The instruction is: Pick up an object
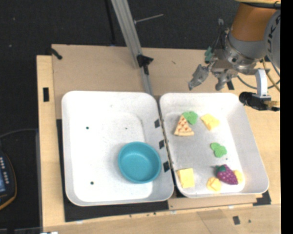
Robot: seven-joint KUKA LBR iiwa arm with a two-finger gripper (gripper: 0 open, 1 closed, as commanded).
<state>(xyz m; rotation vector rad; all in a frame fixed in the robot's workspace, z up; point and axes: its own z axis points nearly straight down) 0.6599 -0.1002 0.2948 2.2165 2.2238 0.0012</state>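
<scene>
Counter: tan board carrying two shallow white bins side by side, touching along their inner edges. Left bin: holds one teal bowl, upright, near its front right corner, close to the dividing edge. Right bin: holds the small toy foods. Arm: grey with an orange band, entering from the upper right, poised above the counter just behind the right bin's far rim. Metal pole: slanted, running from the top of the view down to the meeting point of the bins' far edges. Gripper: pointing down over the bare counter beyond the far rim, fingers spread apart with nothing between them — apart from every item. Pizza slice: far-left part of the right bin, touching a green leafy piece at its far side. Yellow block: front-left corner of the right bin, beside the dividing edge. Purple grapes: front right, touching small yellow pieces on either side. Yellow wedge: just right of the leafy piece. Green lobed piece: mid-bin, between the wedge and the grapes — exact kind unclear.
</scene>
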